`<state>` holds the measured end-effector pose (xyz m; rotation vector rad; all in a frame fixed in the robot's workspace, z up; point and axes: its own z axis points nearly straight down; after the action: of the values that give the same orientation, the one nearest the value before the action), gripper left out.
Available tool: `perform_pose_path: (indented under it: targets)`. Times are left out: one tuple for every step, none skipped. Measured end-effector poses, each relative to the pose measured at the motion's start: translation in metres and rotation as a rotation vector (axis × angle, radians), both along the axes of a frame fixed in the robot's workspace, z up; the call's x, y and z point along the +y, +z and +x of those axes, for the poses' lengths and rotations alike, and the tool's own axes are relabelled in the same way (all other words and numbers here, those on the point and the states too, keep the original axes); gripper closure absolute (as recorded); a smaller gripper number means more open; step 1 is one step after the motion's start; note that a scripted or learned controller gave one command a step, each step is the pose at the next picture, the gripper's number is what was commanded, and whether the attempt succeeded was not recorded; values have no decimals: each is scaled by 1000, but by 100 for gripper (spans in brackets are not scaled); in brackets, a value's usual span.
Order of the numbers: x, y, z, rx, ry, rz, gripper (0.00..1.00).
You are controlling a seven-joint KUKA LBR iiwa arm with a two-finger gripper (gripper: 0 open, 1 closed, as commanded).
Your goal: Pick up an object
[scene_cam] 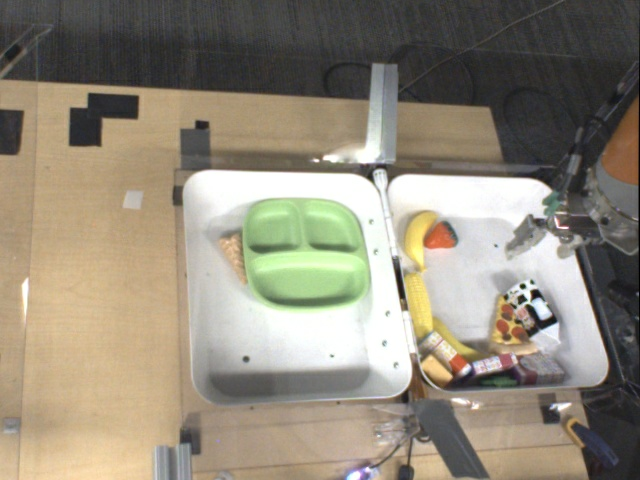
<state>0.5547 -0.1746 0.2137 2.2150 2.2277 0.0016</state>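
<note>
Camera view: gripper (545,236) sits over the right bin's (480,200) right side, fingers spread apart, nothing between them. Banana (416,240) and strawberry (440,235) lie far left in that bin; corn (420,303) and packets along the near edge. Green tray (304,251) in left bin (215,298).

The gripper (545,236) hangs open over the right bin (480,208), beside a banana (415,236) and a strawberry (440,235).
</note>
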Motion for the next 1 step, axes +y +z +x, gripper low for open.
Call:
perform_pose_path:
  targets:
    - [34, -75, 28, 1, 91, 0, 0]
